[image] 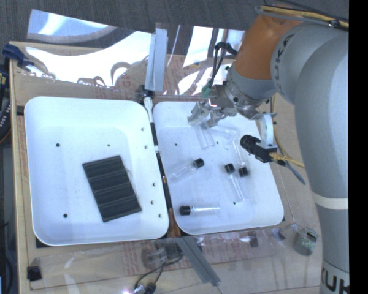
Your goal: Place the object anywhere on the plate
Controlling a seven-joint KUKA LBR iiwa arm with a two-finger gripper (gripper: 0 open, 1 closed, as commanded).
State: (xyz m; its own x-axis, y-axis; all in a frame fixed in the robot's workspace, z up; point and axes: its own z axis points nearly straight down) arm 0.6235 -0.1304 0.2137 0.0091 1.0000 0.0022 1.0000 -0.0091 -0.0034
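the end effector (203, 116) is seen upper right over the right bin (270, 216); its opening cannot be told. clear vials (199, 210) could be missed, never reaching the plate (111, 188).

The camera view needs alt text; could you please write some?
A grey arm's gripper hovers over the right bin, among clear vials with black caps. The left bin holds a dark ridged plate.

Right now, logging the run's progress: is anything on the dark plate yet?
No. The dark ribbed plate in the left bin is bare; the capped clear vials lie in the right bin.
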